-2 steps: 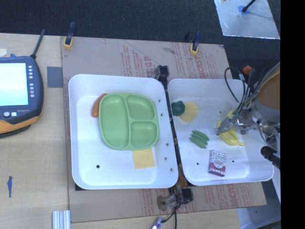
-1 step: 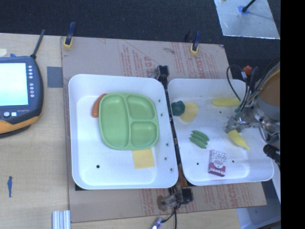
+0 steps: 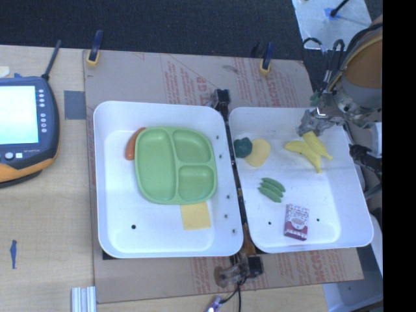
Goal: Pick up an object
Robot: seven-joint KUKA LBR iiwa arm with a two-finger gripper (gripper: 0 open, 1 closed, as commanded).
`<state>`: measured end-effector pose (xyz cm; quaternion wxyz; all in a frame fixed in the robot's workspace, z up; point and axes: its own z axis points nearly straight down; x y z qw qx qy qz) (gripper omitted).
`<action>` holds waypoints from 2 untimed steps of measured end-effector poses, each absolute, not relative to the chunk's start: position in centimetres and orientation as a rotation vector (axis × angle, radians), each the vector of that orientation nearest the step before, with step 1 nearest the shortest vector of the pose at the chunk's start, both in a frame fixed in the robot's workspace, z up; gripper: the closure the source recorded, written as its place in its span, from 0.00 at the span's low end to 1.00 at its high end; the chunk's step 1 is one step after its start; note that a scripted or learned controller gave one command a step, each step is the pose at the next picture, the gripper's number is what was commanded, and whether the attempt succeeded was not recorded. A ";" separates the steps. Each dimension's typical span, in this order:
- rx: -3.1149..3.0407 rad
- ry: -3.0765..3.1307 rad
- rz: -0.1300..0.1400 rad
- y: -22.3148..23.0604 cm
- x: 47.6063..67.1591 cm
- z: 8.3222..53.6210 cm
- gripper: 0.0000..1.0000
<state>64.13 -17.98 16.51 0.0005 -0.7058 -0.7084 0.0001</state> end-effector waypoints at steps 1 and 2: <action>-2.216 -2.223 0.002 -11.5 63.0 20.5 1.00; -2.213 -2.225 0.004 -6.1 57.5 23.9 1.00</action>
